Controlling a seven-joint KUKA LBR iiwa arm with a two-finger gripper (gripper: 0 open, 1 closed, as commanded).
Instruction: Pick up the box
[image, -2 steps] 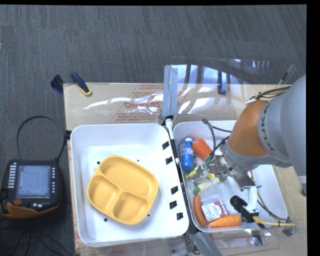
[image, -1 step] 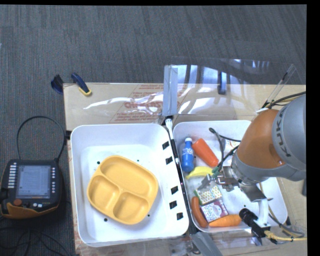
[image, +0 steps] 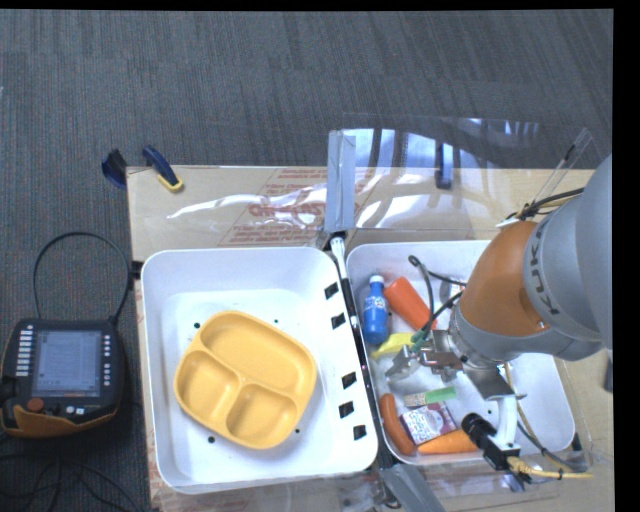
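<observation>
The box (image: 428, 424) is small, printed in pink and white, and lies flat near the front of the right bin (image: 560, 390). My gripper (image: 403, 365) hangs over the middle of that bin, a short way behind and to the left of the box, apart from it. Nothing is visible between the gripper and the box except a small green piece (image: 441, 397). The arm's orange band (image: 505, 280) and grey wrist cover the bin's right half.
Around the box lie a carrot (image: 452, 443), a red-orange piece (image: 392, 420), a blue bottle (image: 375, 308), an orange bottle (image: 408, 302) and a yellow-green item (image: 393, 343). The left bin (image: 170, 290) holds a yellow divided plate (image: 246, 378). A clear panel (image: 440, 190) stands behind.
</observation>
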